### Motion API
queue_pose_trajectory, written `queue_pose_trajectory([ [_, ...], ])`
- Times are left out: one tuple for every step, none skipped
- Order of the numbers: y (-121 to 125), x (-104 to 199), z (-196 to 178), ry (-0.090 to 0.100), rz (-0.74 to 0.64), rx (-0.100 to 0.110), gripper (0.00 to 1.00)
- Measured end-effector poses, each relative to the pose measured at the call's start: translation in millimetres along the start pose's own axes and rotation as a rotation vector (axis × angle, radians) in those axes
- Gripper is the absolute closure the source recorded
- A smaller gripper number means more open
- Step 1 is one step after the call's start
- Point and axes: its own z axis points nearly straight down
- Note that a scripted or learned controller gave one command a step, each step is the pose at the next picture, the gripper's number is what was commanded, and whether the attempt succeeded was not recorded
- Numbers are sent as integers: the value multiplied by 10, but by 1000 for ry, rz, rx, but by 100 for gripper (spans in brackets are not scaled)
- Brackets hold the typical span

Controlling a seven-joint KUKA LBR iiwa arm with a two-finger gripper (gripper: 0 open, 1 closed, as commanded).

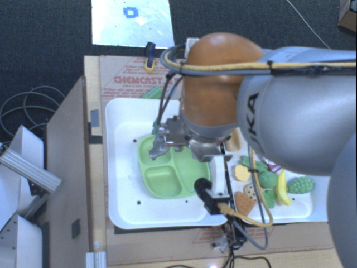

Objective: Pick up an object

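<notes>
Gripper: it sits low over the left bin, at the upper left part of the green tray, under the orange wrist band. Whether it is apart or together cannot be told, because the wrist hides much of it.

Green tray: a light green divided tray lies flat in the left bin, toward that bin's right side. The gripper is over the tray's upper compartment; whether it touches the tray cannot be told. The lower compartment lies uncovered.

Other objects: in the right bin, near its lower edge, lie a yellow banana, a green bumpy piece, a pale yellow piece and an orange piece. They lie well apart from the gripper, partly behind the arm.

Left bin: white and shallow, with small dark dots on its floor. Its left half is bare.

Arm: grey, coming in from the right and covering most of the right bin.

Bench: a brown board with red print under the bins' upper edge.

Room: dark carpet above and left of the bench, with a pale sheet lying on it and cables at left.
</notes>
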Motion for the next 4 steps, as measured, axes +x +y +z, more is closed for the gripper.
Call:
queue_pose_trajectory([
  [4, -647, 976, -7, 6, 10, 0],
  [-10, 196, 1635, 0, -11, 8, 0],
  [311, 325, -26, 6, -7, -15, 0],
  [20, 401, -1528, 9, -8, -15, 0],
])
